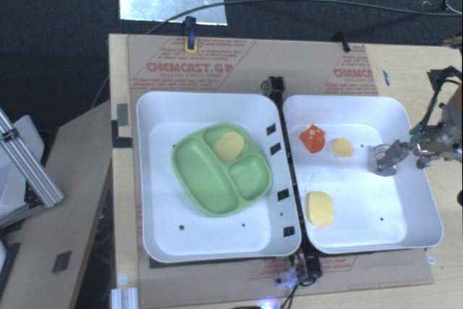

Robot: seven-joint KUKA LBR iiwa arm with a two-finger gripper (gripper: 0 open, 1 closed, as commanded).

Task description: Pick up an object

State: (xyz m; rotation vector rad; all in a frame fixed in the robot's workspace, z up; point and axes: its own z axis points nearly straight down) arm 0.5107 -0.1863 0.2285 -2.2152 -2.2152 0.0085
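Observation:
In the right bin (405,228) lie an orange-red object (312,139), a small yellow piece (342,147) just to its right, and a larger yellow object (320,208) near the front. My gripper (386,158) hangs low over the right side of that bin, a short way right of the small yellow piece. Nothing shows between its fingers. In the left bin (166,228) sits a green divided plate (219,170) with a yellow object (229,146) in its upper compartment.
The two bins stand on a cardboard sheet (239,61) and meet at a black-clipped seam (286,155). A blue-and-yellow clamp (190,35) sits at the bench's back edge. A metal frame (25,163) stands at the far left.

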